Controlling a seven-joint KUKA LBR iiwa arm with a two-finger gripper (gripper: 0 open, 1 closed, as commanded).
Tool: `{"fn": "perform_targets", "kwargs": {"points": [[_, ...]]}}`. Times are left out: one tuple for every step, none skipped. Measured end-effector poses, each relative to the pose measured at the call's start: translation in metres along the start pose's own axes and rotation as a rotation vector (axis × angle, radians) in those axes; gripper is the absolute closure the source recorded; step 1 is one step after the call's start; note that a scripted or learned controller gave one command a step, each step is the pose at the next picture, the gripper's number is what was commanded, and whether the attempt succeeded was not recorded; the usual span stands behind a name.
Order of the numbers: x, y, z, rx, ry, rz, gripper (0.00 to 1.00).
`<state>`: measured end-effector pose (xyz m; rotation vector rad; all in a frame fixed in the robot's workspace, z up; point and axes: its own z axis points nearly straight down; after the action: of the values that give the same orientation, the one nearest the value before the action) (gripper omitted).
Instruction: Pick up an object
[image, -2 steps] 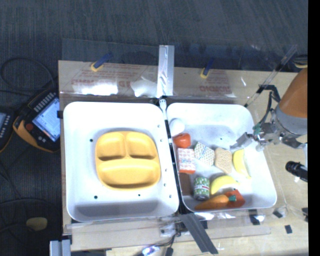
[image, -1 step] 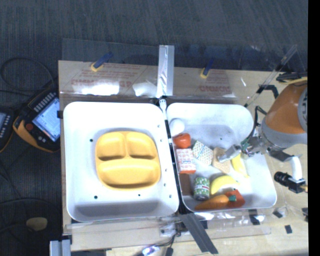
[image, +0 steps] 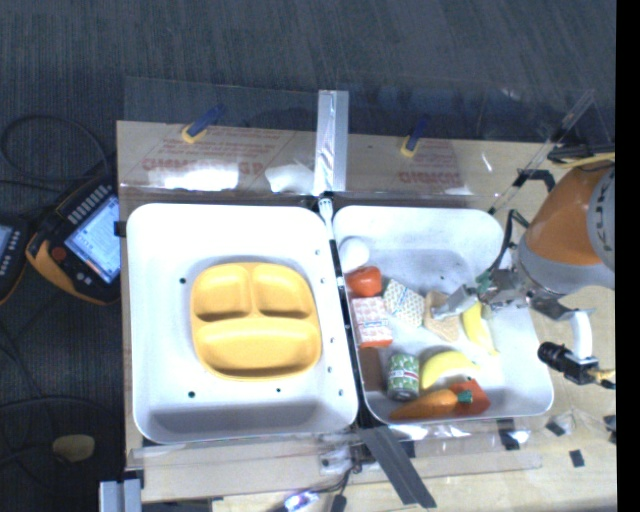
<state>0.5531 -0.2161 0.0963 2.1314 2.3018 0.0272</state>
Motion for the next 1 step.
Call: {"fn": "perform_targets", "kwargs": {"points": [[-0.0011,0.0010,-0.0080,-0.004,-0.008,-0.001,1.00]]}}
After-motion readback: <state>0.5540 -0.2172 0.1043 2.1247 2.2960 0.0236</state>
